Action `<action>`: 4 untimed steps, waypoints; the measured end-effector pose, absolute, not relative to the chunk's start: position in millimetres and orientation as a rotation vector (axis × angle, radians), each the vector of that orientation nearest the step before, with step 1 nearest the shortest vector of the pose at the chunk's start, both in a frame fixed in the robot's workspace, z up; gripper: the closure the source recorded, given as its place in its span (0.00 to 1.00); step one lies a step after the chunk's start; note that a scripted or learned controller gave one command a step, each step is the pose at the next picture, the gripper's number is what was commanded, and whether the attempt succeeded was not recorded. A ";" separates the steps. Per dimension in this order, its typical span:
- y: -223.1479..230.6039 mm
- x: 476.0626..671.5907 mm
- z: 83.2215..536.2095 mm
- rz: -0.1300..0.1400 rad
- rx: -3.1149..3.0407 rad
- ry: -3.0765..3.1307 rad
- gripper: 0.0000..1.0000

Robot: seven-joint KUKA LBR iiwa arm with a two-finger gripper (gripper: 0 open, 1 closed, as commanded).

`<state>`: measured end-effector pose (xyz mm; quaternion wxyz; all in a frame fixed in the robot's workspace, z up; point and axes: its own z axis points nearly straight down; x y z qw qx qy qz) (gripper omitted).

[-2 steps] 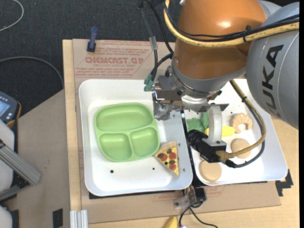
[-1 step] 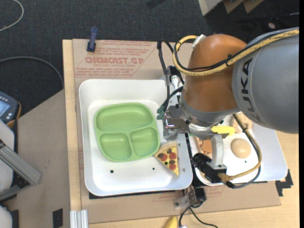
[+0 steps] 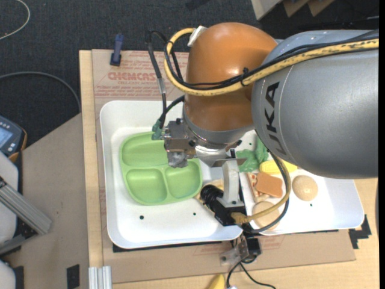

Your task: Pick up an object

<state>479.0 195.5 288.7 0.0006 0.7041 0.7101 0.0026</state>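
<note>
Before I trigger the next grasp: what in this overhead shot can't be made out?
- Gripper state: the arm's orange wrist covers it in the camera view.
- Green divided tray: its right edge is hidden under the wrist.
- Right bin: the grey arm covers most of it; an orange piece and a tan rounded piece peek out, other contents hidden.

Blue clip (image 3: 117, 49) on cardboard sheet (image 3: 96, 161) far edge — dark carpet (image 3: 54, 35) beyond — white cable loop (image 3: 15, 17) top left.
</note>
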 end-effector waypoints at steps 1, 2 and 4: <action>172.7 525.3 301.2 0.005 2.222 2.217 1.00; 227.7 486.6 226.5 -0.013 2.219 2.233 1.00; 224.5 510.5 125.7 -0.003 2.225 2.222 1.00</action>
